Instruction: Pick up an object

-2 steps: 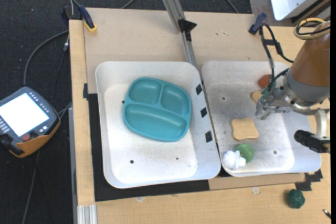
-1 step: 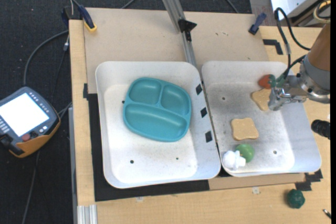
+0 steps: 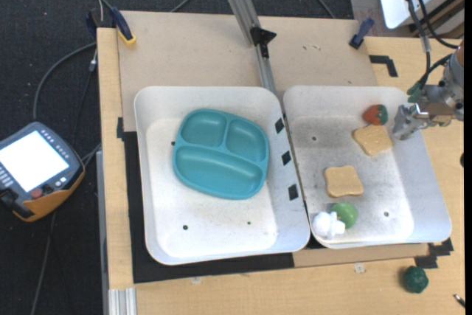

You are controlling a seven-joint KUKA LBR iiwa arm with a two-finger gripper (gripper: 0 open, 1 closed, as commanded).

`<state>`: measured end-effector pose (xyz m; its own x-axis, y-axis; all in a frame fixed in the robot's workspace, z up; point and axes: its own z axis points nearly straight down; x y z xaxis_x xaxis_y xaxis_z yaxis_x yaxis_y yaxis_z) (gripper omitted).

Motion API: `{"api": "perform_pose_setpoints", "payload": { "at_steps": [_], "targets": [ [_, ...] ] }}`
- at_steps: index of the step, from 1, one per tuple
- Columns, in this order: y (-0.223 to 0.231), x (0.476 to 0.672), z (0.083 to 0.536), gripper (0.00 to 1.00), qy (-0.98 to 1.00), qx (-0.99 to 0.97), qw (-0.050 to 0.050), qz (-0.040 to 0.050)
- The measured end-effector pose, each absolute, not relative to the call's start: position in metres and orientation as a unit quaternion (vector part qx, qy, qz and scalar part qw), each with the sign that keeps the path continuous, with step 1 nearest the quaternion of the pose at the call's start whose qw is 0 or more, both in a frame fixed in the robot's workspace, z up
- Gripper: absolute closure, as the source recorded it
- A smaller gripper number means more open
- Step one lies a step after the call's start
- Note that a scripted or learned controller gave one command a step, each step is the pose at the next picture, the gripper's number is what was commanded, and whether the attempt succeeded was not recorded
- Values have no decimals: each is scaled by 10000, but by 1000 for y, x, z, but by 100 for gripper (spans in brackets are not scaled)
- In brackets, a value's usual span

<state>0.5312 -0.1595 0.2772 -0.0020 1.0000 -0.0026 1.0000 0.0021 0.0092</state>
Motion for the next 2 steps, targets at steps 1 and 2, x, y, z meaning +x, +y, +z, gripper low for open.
{"api": "perform_pose_setpoints", "payload": {
  "at_steps": [1, 2],
  "targets": [
    [-159, 532, 280, 100, 7077, 7065, 12, 7],
    [-114, 539, 264, 100, 7088, 7055, -13, 0]
  ]
}}
